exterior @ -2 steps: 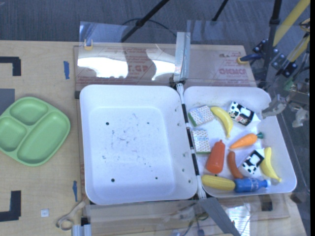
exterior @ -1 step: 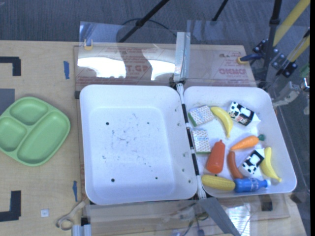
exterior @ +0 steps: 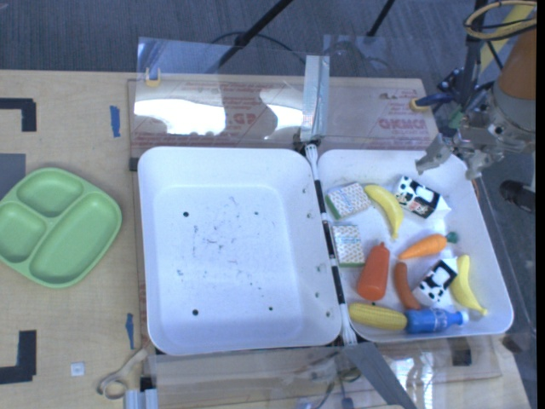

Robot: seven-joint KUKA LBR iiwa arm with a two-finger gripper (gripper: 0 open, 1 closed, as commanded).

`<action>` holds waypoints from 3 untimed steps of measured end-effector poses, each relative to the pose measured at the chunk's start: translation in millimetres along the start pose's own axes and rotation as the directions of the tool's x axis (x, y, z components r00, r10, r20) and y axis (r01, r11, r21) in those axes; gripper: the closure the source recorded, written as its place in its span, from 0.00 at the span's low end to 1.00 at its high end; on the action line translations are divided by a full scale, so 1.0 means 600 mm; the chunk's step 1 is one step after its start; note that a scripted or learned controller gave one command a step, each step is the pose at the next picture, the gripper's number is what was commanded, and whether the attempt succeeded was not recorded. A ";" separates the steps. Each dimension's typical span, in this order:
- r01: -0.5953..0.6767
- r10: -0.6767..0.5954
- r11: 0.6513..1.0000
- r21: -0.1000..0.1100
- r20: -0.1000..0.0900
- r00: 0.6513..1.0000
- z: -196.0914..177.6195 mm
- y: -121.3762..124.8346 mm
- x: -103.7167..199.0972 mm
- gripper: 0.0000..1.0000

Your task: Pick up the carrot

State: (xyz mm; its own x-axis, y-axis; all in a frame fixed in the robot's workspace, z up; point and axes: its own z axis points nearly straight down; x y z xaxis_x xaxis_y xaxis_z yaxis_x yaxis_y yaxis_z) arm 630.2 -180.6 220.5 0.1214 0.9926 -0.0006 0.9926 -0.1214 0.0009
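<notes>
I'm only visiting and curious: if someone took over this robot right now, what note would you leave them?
Hand: above the right bin's far right corner, holding nothing that I can see; open or shut is unclear.
Carrot: lying in the right bin, right of centre, between two bananas, a cow toy just in front of it.
Done: nothing yet; the carrot is untouched.
Left: move over the carrot, come down, grip it, lift it.

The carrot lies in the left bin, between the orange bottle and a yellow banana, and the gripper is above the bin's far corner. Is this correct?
Not quite. The camera view shows the carrot in the right bin, not the left one. The rest holds: it lies between the orange bottle and a yellow banana, and the gripper is above that bin's far corner.
</notes>
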 end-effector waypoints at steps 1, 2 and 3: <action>-0.020 0.020 1.000 0.002 -0.001 1.000 0.142 -0.132 0.020 0.00; -0.043 0.043 0.999 -0.001 -0.009 0.999 0.212 -0.144 -0.052 0.00; -0.046 0.046 0.999 -0.003 -0.007 0.999 0.197 -0.144 -0.054 1.00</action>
State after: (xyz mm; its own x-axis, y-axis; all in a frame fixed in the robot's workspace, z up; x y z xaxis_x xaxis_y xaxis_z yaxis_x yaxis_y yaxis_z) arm 540.5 -202.6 102.3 0.1667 0.9860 0.0069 0.9860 -0.1668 0.0035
